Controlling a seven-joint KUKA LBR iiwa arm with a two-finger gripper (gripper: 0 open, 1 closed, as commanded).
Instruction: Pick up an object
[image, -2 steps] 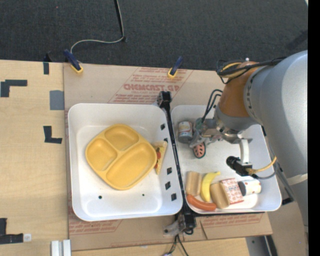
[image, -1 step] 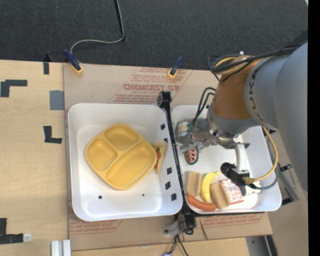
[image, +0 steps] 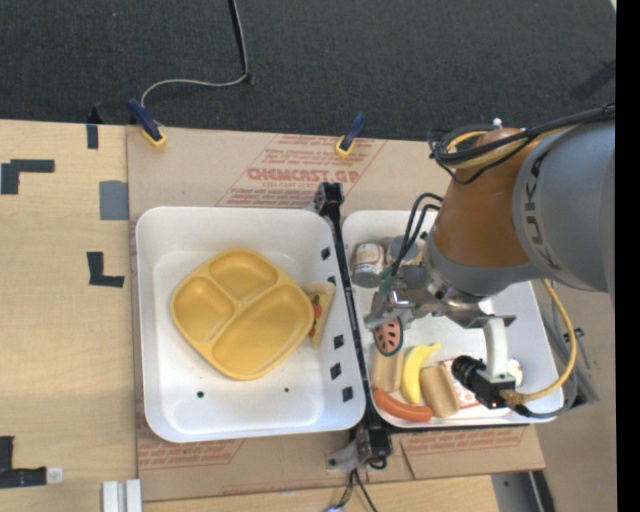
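Small yellow plastic toy banana (image: 415, 368) lies at the near end of the right white bin (image: 530, 300), between other toy foods; judged light, rigid, slick, best pinched across its middle; two-finger gripper (image: 392, 300) above, claw state indeterminable.

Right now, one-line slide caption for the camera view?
KUKA arm's gripper hovers over toy food in right bin; yellow divided plate in left bin.

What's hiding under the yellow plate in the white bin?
A small pale item with a red bit pokes out from beneath the yellow plate's right edge, near the divider. The plate covers the rest of it, so I can't tell what it is or whether anything else lies underneath.
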